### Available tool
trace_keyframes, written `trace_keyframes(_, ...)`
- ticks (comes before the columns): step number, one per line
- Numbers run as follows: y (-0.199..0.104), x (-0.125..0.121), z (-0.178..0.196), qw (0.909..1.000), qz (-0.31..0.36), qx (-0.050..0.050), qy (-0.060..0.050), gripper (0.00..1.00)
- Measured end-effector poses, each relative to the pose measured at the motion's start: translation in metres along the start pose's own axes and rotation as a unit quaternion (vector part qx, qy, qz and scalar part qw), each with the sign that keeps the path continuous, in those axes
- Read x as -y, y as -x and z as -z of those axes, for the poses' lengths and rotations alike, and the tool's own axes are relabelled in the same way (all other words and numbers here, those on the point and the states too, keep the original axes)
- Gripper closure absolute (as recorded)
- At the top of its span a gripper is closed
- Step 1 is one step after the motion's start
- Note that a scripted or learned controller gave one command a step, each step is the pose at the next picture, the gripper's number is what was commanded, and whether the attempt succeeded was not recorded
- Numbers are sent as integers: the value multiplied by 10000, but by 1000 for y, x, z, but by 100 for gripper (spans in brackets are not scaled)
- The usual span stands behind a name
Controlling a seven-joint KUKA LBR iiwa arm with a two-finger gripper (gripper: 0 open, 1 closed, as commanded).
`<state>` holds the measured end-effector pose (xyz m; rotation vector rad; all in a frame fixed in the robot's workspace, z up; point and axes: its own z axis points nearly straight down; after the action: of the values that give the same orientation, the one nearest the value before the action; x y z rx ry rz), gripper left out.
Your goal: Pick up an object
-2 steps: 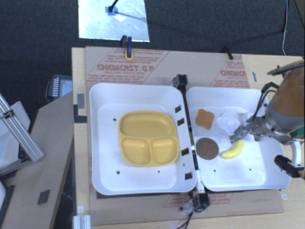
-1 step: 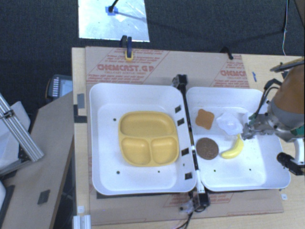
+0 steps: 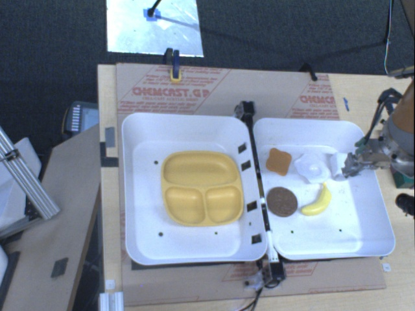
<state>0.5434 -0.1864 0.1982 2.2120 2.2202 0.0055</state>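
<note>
A yellow banana (image 3: pixel 318 201) lies flat in the right bin (image 3: pixel 369 238), beside a brown round cookie (image 3: pixel 282 201); an orange toast piece (image 3: pixel 279 161) lies above.

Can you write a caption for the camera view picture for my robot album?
Robot pincer hovers by a banana, cookie and toast; a yellow tray waits next door.

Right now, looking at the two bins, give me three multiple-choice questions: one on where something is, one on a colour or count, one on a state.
1. Where is the yellow divided tray?
A. left bin
B. right bin
C. on the floor

2. What colour is the banana?
A. green
B. yellow
C. red

3. The gripper is:
A. carrying the banana
B. over the left bin
C. over the right bin, clear of the banana

Answers: 1 A, the tray fills the left bin. 2 B, it is plainly yellow. 3 C, the banana lies below and left of it.
</note>
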Motion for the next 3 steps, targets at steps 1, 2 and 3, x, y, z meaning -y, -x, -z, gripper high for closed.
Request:
trace_keyframes(1,6,6,52,10000,-4,1,-3,100)
trace_keyframes(2,7,5,82,10000,3,-5,-14,100)
trace_keyframes(3,-35,-8,79,10000,25,-17,-23,100)
